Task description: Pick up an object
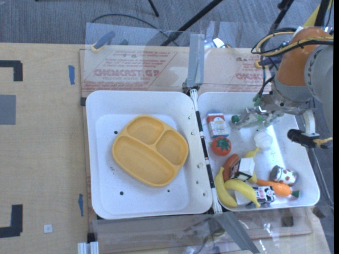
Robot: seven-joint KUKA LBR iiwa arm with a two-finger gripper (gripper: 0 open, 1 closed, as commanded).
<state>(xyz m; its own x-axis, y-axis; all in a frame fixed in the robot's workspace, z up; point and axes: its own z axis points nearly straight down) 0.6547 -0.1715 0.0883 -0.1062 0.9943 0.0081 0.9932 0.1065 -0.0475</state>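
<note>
My gripper (pixel 247 118) hangs over the back of the right bin (pixel 310 180), reaching in from the right below the orange-banded wrist (pixel 296 62). Just left of it lies a small red and white carton (pixel 217 125), with a red tomato (pixel 221 146) in front of that. A white lump (pixel 263 140) sits just below the gripper. Toward the bin's front lie yellow bananas (pixel 226 190), a carrot (pixel 276 188), a sausage (pixel 231 165), a white block (pixel 244 168) and a black-spotted little carton (pixel 263 194).
The left bin (pixel 100 110) holds a yellow divided plate (pixel 150 150). A raised divider (pixel 201 147) runs between the two bins. A clear plastic sheet (pixel 137 70) stands behind them. Cables (pixel 270 41) loop near the wrist.
</note>
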